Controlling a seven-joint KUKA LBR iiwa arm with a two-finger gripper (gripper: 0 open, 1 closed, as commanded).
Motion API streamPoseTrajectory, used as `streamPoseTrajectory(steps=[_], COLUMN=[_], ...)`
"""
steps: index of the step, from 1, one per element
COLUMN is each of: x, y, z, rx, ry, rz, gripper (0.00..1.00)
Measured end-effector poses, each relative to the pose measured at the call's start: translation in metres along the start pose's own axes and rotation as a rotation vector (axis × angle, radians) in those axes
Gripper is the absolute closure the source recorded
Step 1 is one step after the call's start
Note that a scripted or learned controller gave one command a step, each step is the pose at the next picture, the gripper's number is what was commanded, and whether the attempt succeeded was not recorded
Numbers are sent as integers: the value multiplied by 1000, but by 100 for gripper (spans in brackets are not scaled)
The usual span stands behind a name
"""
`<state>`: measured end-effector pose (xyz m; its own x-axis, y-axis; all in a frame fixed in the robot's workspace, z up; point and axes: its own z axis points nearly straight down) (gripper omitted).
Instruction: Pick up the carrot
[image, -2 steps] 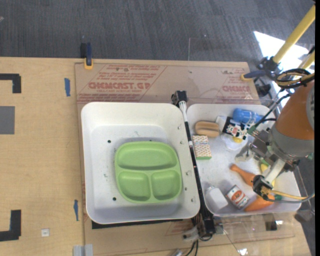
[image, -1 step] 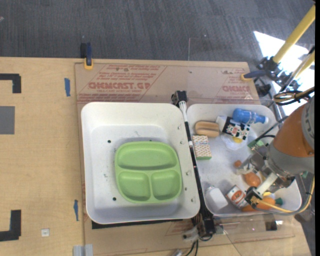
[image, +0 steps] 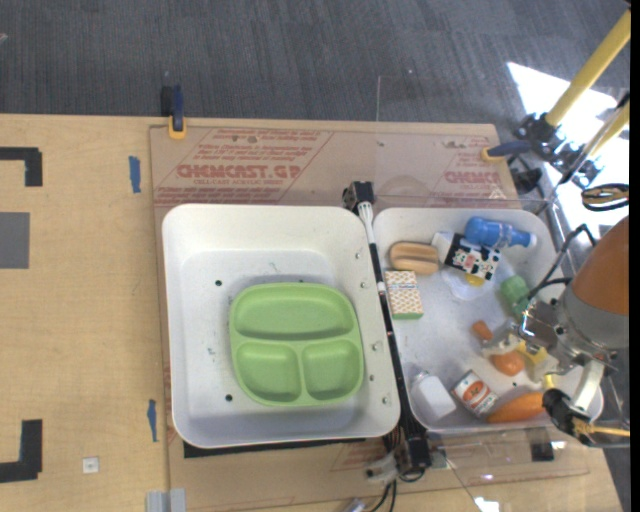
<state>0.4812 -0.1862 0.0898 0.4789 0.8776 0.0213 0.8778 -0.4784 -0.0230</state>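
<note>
The carrot (image: 518, 406) lies on the floor of the right bin (image: 440, 225), close against that bin's near wall and toward its near right corner. It looks like a small plastic toy: light, rigid, smooth-skinned and likely a little slippery, with nothing fragile about it. Its long axis runs roughly along the bin's near wall, tilted slightly; which end is the tip cannot be told, since the right end is hidden behind the arm's hardware. A grasp across the thick middle, fingers closing square to the long axis, seems the safest hold, though the nearby wall leaves little room on that side.

Just left of the carrot in the same bin lies a small can with a red label (image: 473, 392). The gripper (image: 545, 375) hangs over the bin's right side, just above the carrot; whether its jaws are spread or closed cannot be told here.
</note>
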Motion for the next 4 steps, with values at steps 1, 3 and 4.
streamPoseTrajectory(steps=[1,3,4], x=[-10,66,67], y=[6,66,66], z=[-1,-1,-11], rx=[9,-36,-37], ry=[7,-25,-25], rz=[-298,-298,-299], gripper=[0,100,100])
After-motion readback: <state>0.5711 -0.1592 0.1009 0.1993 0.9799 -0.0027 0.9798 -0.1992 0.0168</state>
